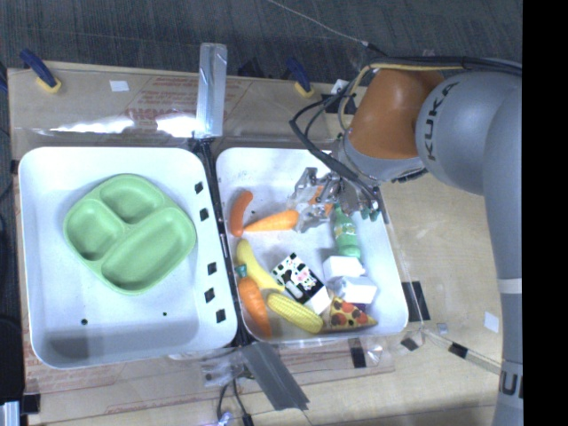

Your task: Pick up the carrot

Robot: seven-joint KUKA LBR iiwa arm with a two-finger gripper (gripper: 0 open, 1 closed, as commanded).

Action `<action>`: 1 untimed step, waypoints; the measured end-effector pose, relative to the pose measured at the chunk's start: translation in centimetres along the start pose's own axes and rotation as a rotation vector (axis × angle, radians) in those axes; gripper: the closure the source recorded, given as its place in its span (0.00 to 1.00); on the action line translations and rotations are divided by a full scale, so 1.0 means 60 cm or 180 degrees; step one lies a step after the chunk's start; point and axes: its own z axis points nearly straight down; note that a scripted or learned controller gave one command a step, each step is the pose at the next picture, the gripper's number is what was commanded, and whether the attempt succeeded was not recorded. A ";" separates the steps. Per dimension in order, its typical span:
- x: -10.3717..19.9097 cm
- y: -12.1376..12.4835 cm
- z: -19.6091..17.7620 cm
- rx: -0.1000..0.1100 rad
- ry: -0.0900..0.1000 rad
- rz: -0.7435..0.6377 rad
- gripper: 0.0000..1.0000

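Nearest in the right bin [390,264] lies a crowded pile: a pizza slice [351,313], a corn cob [293,311], an orange fruit [253,300], a white box [351,282] and a black-and-white carton [297,276], with a banana [248,264] running along the left wall. They lie jumbled and touching, likely dumped in loosely, which makes that corner awkward for any grasp.

Farther back the carrot [273,222] lies on bare bin floor, its thick end to the right and its tip pointing left toward another orange piece [240,209] beside the wall. That open patch leaves room around it. A green bottle [345,231] lies just right of it.

The end effector [317,201] hangs low at the carrot's thick end, touching or almost touching it; whether it is open or closed, or has hold of anything, I cannot tell from this slant. It seems placed for a grasp at that end.

In the left bin [35,238] a green divided plate [130,230] sits well apart.
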 end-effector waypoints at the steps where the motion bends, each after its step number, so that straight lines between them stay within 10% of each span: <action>1: -0.030 0.003 0.050 0.0003 -0.0007 0.0219 1.00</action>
